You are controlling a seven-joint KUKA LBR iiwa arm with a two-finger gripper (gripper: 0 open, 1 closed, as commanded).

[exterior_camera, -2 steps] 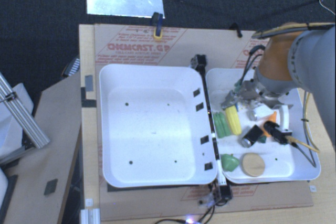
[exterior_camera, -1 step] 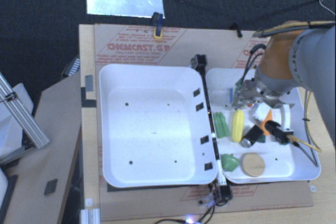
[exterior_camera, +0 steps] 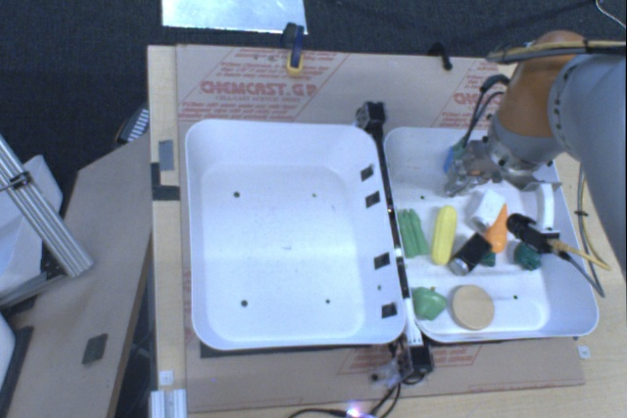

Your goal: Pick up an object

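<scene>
Camera view: looking down at a slant on two shallow white bins sitting side by side on a bench.
Arm: reaching in from the right, its grey body and orange band hanging over the far part of the right bin (exterior_camera: 573,308).
Gripper: the gripper (exterior_camera: 468,173) is hovering low over the bin's far left area; whether it is spread or pressed together I cannot tell, and nothing is showing between its tips.
Nearest target: a yellow corn cob (exterior_camera: 444,233) is lying just in front of the gripper, beside a green ridged piece (exterior_camera: 412,233).
Handling, as a guess: the cob is looking like light, stiff toy plastic, smooth and rounded, so it is likely rolling easily; gripping across its narrow middle is looking safest.
Other contents, right bin: an orange carrot-like piece (exterior_camera: 499,228), a black cylinder (exterior_camera: 471,252), a white block (exterior_camera: 485,207), a round tan disc (exterior_camera: 472,306), a green lump (exterior_camera: 428,301) and a dark green piece (exterior_camera: 529,256) are crowding together, several touching.
Left bin: the left bin (exterior_camera: 284,235) is showing its bare white floor.
Risk: neighbours are sitting close, so fingers may be nudging them.
</scene>
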